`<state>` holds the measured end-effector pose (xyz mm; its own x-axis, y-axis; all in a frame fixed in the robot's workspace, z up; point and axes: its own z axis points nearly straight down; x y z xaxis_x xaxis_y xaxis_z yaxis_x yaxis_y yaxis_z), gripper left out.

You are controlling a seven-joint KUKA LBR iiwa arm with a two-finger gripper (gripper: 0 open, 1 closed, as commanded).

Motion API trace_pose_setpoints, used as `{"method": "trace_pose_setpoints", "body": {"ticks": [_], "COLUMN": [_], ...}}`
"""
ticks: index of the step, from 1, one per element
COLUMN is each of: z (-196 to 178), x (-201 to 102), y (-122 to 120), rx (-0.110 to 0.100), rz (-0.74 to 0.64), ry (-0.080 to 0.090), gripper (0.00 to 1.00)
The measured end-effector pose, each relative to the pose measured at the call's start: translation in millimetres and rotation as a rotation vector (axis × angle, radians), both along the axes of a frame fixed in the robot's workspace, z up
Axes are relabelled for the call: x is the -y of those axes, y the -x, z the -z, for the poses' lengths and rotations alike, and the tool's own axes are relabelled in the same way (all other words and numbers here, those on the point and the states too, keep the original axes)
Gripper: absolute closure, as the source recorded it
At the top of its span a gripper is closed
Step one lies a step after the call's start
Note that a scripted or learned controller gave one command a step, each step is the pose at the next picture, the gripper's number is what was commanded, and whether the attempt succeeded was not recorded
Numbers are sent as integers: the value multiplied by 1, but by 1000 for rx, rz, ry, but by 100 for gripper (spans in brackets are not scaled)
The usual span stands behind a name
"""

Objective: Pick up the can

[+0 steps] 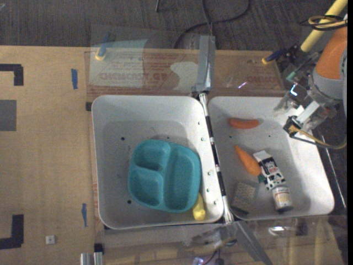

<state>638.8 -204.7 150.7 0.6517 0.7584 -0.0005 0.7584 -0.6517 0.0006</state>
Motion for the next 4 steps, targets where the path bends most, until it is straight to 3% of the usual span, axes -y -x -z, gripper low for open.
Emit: {"method": "trace_pose_setpoints", "body": {"ticks": [1, 2, 3, 4], "z": [64, -7, -17, -102], "x": [-36, -83, -85, -90], "y": [29, -2, -3, 14], "rx": [2, -2, -4, -1], "rz": [244, 553, 547, 338], "ry": [1, -1, -1, -1], "gripper": [0, 0, 100, 100]}}
